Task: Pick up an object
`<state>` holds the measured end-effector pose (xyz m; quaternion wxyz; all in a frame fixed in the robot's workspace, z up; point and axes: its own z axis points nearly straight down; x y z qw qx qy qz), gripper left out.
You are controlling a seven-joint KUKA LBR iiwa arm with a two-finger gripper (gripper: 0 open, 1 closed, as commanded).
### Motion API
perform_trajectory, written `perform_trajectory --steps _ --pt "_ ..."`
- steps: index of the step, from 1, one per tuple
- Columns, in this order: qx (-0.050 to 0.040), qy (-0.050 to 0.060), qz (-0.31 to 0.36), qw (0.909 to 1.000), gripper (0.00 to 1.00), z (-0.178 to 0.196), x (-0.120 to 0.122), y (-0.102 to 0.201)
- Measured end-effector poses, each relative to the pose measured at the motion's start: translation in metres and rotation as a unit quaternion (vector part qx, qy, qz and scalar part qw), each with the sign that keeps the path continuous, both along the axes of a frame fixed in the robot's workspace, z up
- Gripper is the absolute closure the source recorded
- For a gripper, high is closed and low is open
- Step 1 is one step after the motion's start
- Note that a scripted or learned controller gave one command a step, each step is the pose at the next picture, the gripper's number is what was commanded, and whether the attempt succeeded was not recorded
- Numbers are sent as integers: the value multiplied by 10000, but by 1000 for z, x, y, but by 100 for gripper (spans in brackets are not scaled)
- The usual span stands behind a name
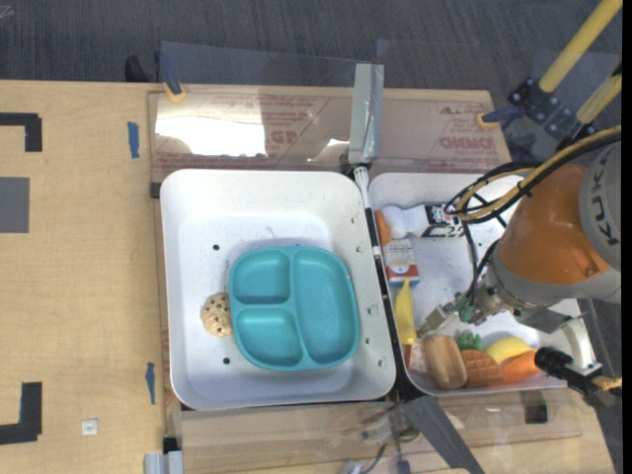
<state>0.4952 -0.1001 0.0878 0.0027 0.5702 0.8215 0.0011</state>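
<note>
Two shallow white bins sit side by side on the wooden tabletop (pixel 79 294). Left white bin (pixel 188 215): a teal plastic divided tray with three compartments (pixel 293 307) near its middle, and a small round speckled cookie (pixel 215 314) touching the tray's left edge.

Right white bin (pixel 449 191): cluttered along its left wall and front edge. A small white bottle with an orange cap (pixel 396 250) lies by the left wall. A yellow banana-shaped toy (pixel 404 310) lies just in front of it, its long axis running front to back beside the divider. In the front corner sit a brown bread-roll toy (pixel 445 360), an orange waffle-textured piece (pixel 481 366), a yellow lemon-like toy (pixel 506 349), an orange rounded toy (pixel 519 366) and a small green item (pixel 469 342), all packed close or touching.

Grey arm with orange band (pixel 548 235) reaches in from the right, wrist over the right bin. The gripper (pixel 464 311) hangs low over the bin's middle. Cannot tell whether it is parted or closed; nothing shows between its tips.

Judgement: no object is secured yet. The nearest candidates lie just in front of the gripper, the green item and the bread roll closest; the banana is off to its left. The front cluster is tight against the bin's front rim, so there is little room around any one piece. The banana has freer sides, though the divider wall crowds its left. The bin's rear half offers open floor for repositioning.
</note>
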Motion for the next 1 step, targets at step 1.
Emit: perform_trajectory --steps 1 --pt "6 15 -1404 9901 0 8 33 -20"
